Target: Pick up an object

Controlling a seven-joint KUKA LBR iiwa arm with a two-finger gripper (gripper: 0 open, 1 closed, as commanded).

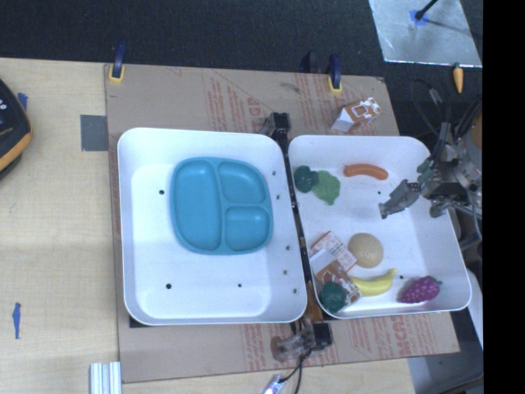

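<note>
Banana (pixel 376 283) partly covers a snack packet (pixel 331 257); arm's wrist blurs at right.

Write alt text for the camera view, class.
A gripper hovers over the right bin, which holds a sausage, broccoli, banana and grapes. The left bin holds a blue divided plate.

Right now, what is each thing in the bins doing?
Blue plate: flat in the left bin, right side up.
Sausage: lying near the right bin's far wall.
Broccoli: touching the green lettuce.
Banana: lying flat, beside the grapes.
Pincer: above the right bin, holding nothing.
</note>
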